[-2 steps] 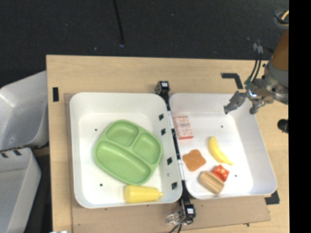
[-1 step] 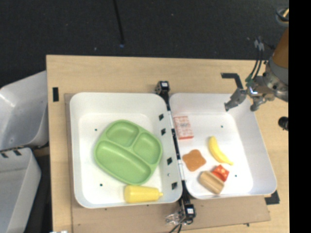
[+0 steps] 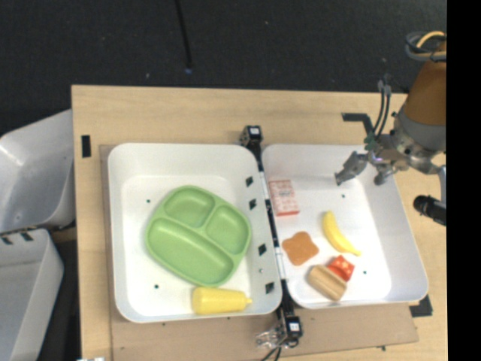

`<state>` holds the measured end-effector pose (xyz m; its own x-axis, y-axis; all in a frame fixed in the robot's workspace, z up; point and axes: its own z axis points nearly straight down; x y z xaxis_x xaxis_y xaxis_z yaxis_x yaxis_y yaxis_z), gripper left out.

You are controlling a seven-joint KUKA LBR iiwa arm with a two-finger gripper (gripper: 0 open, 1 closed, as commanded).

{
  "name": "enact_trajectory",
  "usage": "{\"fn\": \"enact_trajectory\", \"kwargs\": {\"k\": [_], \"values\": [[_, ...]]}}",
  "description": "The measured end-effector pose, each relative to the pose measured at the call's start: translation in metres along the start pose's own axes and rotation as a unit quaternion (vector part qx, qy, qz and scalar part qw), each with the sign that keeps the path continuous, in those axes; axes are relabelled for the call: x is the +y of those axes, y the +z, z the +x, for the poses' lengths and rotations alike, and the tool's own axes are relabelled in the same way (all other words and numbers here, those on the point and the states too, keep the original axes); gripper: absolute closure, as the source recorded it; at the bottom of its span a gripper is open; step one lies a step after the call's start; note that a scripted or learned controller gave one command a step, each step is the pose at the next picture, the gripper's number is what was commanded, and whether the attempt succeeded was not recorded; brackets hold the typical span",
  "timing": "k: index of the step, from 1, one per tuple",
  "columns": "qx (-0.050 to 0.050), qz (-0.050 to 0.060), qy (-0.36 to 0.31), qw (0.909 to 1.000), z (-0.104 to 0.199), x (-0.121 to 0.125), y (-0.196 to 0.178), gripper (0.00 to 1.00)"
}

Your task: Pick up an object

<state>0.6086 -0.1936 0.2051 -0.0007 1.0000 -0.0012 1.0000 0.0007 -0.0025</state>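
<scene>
My gripper (image 3: 366, 169) hangs above the back right part of the right bin (image 3: 391, 224), its two grey fingers spread open with nothing between them. In that bin lie a yellow banana (image 3: 339, 233), an orange toast-shaped piece (image 3: 301, 247), a tan bread roll (image 3: 326, 282) with a small red item (image 3: 342, 266) against it, and a small pink-and-white packet (image 3: 283, 197) near the divider. All of them sit in front of and to the left of the gripper, apart from it.
The left bin (image 3: 128, 201) holds a green divided plate (image 3: 198, 234) and a yellow corn-like piece (image 3: 219, 300) at its front edge. Black clips run along the divider between the bins. The wooden bench (image 3: 173, 111) surrounds both bins.
</scene>
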Motion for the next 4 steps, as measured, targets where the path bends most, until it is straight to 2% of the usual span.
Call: {"fn": "enact_trajectory", "kwargs": {"k": [2,3,4], "values": [[-0.001,0.0,0.002,1.0,-0.009,-0.007,0.107,0.0],[-0.001,-0.003,0.003,1.0,-0.01,-0.006,0.092,1.0],[0.0,-0.005,-0.001,1.0,-0.005,-0.005,0.03,1.0]]}}
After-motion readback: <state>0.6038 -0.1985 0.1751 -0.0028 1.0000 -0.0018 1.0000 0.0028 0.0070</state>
